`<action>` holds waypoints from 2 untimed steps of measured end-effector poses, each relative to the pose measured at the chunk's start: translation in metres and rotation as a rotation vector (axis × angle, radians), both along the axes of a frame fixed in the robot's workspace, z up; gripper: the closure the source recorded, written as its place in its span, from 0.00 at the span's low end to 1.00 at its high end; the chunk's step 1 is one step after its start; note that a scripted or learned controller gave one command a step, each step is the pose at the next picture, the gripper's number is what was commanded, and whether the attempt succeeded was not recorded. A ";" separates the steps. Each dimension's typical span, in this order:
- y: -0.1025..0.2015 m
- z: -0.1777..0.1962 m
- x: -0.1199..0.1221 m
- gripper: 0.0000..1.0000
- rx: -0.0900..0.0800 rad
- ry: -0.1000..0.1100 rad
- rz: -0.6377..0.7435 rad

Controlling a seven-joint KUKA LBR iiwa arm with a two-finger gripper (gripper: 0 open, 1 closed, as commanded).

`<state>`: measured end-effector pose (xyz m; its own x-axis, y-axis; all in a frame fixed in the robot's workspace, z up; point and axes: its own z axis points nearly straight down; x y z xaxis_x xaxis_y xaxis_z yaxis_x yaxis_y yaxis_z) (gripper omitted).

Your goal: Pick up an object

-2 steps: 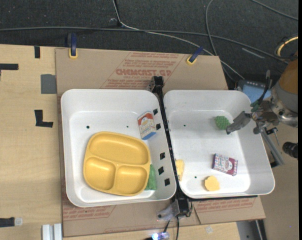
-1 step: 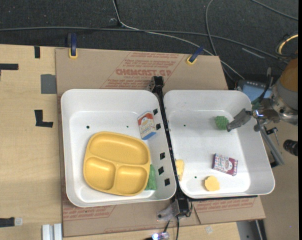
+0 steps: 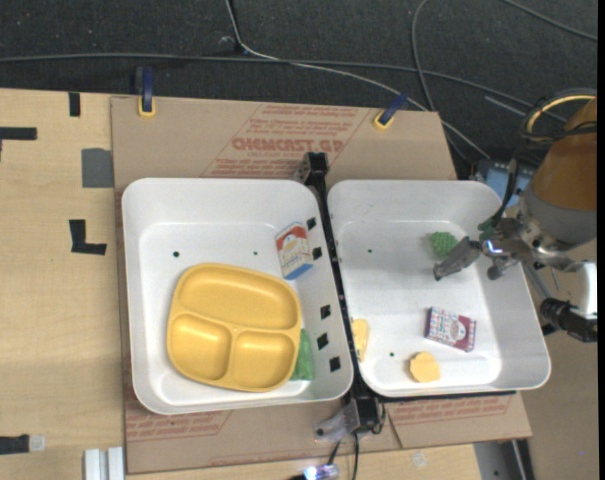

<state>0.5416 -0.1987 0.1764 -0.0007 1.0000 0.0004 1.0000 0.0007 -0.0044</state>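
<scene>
Small green knobbly object [image 3: 443, 241] lies in the right white bin [image 3: 382, 203], near its far right corner, and is judged the likeliest target, being nearest the hand [image 3: 460, 259]. The hand sits just beside this object, on its near right side, low over the bin floor. One grey finger [image 3: 452, 262] is visible; whether the hand is open or closed cannot be told. Nothing is seen held.

Risk: a closing finger may nudge the green object aside, since it looks small and light. Its surface appears bumpy and rounded; finer detail is too small to tell.

Also noted, nearer than the green object: a maroon patterned packet [image 3: 450, 329] and a yellow chunk [image 3: 423, 368].
</scene>
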 end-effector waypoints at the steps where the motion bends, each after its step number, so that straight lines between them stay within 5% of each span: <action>1: 0.000 -0.045 -0.008 0.00 -0.001 -0.001 0.000; 2: 0.000 -0.093 -0.008 0.00 -0.002 -0.004 0.001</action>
